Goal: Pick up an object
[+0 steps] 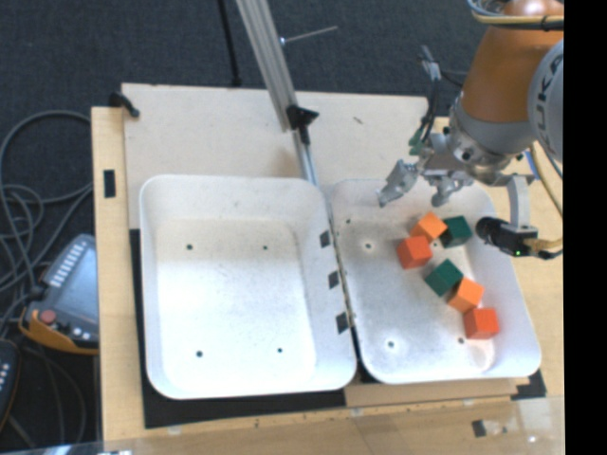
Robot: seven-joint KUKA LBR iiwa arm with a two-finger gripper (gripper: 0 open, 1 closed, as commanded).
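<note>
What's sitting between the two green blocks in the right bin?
Nothing directly: bare bin floor between the upper green block and lower green block, in the camera view.

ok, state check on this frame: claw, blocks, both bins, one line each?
claw: open, nothing between its fingers, over the far end of the right bin
right bin: holds six blocks
orange blocks: lying loose in the right bin
red-orange blocks: lying loose, ungrasped
green blocks: lying loose, ungrasped
left bin: upright, bare white floor showing
</note>
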